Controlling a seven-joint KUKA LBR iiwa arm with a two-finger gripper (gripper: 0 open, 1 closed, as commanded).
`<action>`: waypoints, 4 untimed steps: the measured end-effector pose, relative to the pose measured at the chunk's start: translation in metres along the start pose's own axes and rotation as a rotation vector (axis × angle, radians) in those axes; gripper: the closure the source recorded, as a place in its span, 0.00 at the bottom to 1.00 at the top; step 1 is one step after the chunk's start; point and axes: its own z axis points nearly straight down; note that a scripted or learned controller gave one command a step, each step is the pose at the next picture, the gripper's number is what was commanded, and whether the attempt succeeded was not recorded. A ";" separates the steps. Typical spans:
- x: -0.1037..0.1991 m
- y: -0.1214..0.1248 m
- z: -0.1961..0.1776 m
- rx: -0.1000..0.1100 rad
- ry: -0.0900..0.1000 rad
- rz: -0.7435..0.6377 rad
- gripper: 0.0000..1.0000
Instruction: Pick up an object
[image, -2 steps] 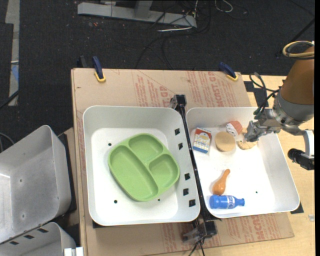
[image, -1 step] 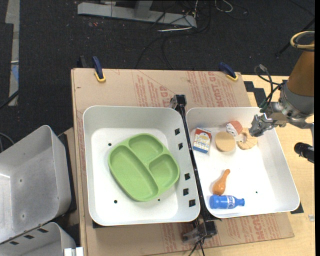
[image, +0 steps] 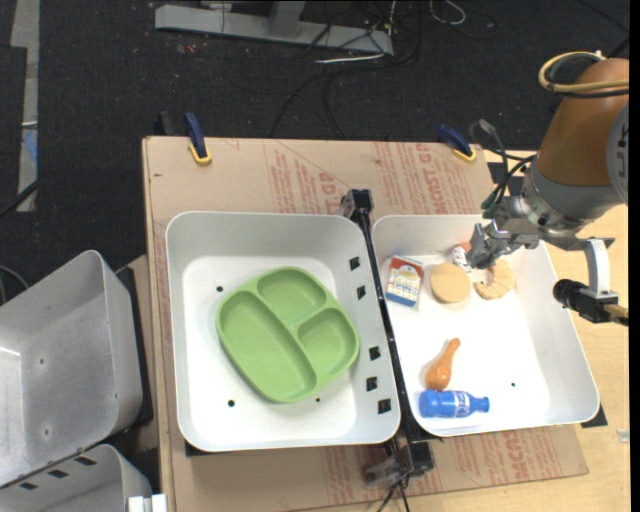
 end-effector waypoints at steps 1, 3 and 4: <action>0.060 0.015 0.005 0.000 0.000 0.000 1.00; 0.174 0.038 -0.007 -0.002 0.001 0.000 1.00; 0.229 0.043 0.004 0.000 0.000 0.000 1.00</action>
